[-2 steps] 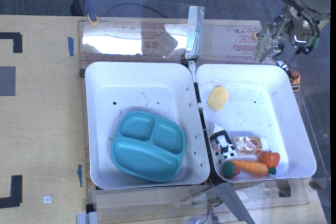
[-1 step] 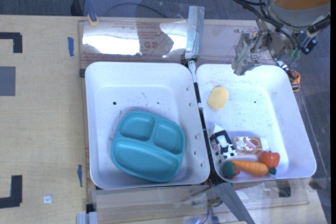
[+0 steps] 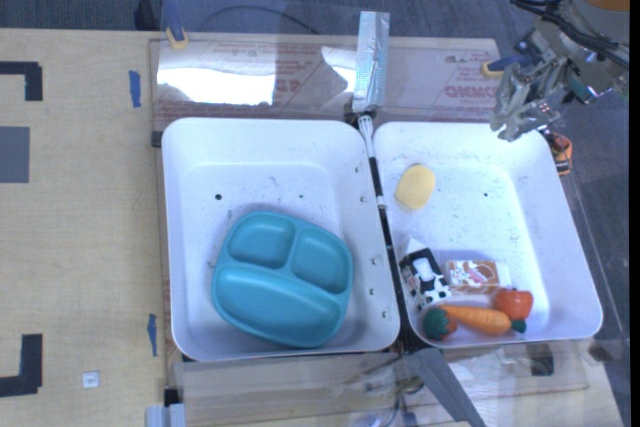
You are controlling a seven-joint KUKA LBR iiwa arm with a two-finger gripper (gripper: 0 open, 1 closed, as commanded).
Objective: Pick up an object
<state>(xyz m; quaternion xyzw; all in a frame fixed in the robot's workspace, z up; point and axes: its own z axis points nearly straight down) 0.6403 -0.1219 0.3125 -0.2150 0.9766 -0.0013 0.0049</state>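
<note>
From the overhead camera I see the tool (image 3: 525,110) up at the far right corner of the right bin (image 3: 565,205), over its rim; its metal fingers point down with nothing between them, and I cannot tell whether they are spread or pressed together. The things to pick lie in that right bin: a smooth pale yellow lemon-shaped piece (image 3: 415,186) near the far left side, and in the near corner a cluster touching one another, namely a black-and-white cow-patterned toy (image 3: 424,279), a small printed packet (image 3: 471,273) whose writing is too small to read, a red tomato (image 3: 514,302) and an orange carrot (image 3: 476,319) with a green end. The left bin (image 3: 190,215) holds a glossy teal plastic divided plate (image 3: 282,279) with three compartments. Red lettering on the cardboard (image 3: 440,75) behind the bins is unreadable
</note>
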